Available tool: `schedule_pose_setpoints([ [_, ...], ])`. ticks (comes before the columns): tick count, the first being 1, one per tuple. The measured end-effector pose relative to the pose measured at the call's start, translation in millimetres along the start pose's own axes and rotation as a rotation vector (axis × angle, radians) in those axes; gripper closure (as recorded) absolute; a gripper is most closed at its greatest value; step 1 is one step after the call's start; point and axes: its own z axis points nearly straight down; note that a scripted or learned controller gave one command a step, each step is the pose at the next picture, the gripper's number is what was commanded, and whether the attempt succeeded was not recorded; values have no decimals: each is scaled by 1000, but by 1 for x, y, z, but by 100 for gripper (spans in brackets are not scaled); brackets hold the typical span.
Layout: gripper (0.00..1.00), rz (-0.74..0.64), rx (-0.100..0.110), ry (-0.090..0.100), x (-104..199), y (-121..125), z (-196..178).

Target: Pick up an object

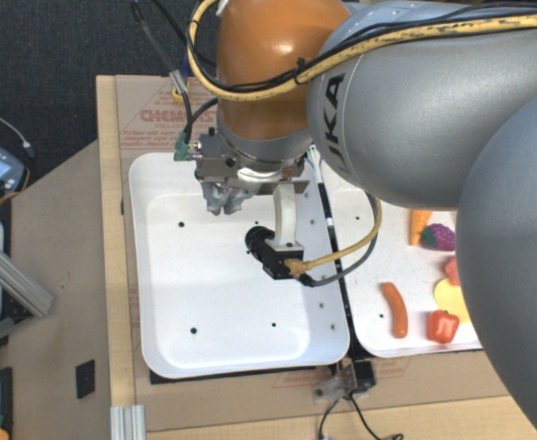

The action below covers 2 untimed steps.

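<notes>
My gripper [246,211] hangs low over the back half of the left white bin [186,337], under the orange wrist band [264,62]. I see no object under or beside it on the bin floor. The toy foods lie in the right bin [371,337]: a red sausage [395,308], a red pepper [443,325], a yellow piece [447,295], purple grapes [440,236] and an orange carrot [420,226]. The grey arm hides most of that bin.
Both bins rest on a brown cardboard sheet [113,246]. A black cable [334,255] loops from the gripper over the rim between the bins. A small clamp [351,379] sits at the front edge.
</notes>
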Motion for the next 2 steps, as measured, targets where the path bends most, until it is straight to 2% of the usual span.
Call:
schedule_pose_setpoints([
  [1,100,0,-10,4,1,25,32],
  [2,100,2,-23,8,-30,27,-32],
])
